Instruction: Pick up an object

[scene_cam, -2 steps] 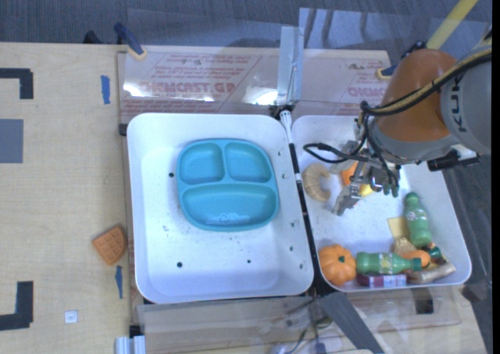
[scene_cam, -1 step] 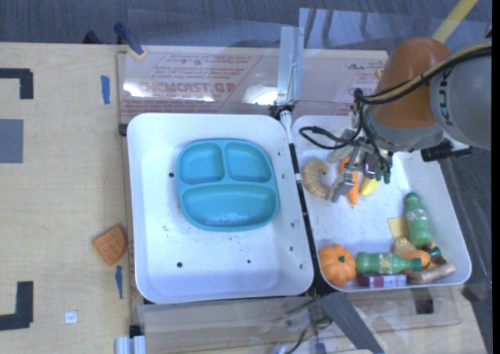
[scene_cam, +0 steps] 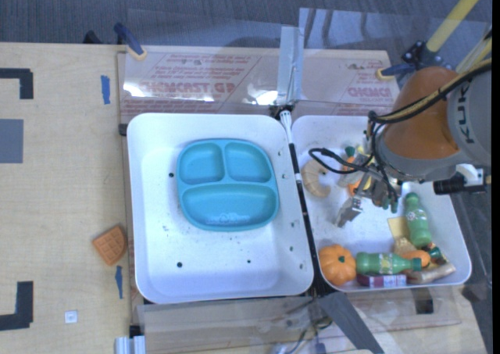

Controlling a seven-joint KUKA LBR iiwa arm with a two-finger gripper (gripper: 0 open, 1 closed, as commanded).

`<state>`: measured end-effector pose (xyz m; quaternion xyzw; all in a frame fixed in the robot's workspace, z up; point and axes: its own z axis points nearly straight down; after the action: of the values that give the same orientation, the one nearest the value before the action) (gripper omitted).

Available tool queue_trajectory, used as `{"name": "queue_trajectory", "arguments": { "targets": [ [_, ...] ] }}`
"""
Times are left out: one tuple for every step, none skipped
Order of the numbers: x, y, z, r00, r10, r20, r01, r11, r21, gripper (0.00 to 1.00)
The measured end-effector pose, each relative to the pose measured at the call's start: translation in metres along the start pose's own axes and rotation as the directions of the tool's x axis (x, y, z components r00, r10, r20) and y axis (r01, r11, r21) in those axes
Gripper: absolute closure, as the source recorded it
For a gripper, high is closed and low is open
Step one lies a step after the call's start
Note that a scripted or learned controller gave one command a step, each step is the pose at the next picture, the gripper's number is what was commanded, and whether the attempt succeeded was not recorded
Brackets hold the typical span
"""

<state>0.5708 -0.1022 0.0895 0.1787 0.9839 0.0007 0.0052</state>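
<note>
Pale wood covers the bench [scene_cam: 55,188], and two white bins sit on it side by side, with clear plastic sheets behind them. I take the right bin [scene_cam: 461,255] as the landmark. To its left, touching along the shared wall, is the left bin [scene_cam: 148,266], which holds a blue divided plate [scene_cam: 227,184]. Further left, on the bare bench, lies a small orange waffle-like block [scene_cam: 110,244].

Inside the right bin the arm [scene_cam: 422,122] comes from the right edge, and its hand [scene_cam: 351,212] hangs over the middle of the bin floor. The metal fingers point down and to the left. They look close together with a small gap, and I see nothing between them, so I judge that the hand holds nothing.

The objects to pick are along the near wall of the right bin. A small pumpkin [scene_cam: 339,263] sits in the near left corner. Just right of it a bottle [scene_cam: 388,263] lies flat, with its long axis parallel to the near wall. A green bottle [scene_cam: 418,221] lies near the right wall, its long axis running from far to near. A pale round thing [scene_cam: 316,180] lies near the left wall.

The pumpkin is the nearest clear target. It lies toward the near wall from the hand and slightly left. I think the hand must move toward that corner, then descend.
</note>
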Motion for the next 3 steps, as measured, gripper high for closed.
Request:
{"name": "queue_trajectory", "arguments": {
  "targets": [
    [-0.022,0.014,0.001,0.983,0.184,0.002,-0.184,0.983,0.000,0.00],
    [-0.015,0.015,0.000,0.960,0.281,0.001,-0.281,0.960,-0.001,0.00],
    [-0.002,0.001,0.000,0.916,0.401,0.001,-0.401,0.916,-0.001,0.00]
  ]
}}
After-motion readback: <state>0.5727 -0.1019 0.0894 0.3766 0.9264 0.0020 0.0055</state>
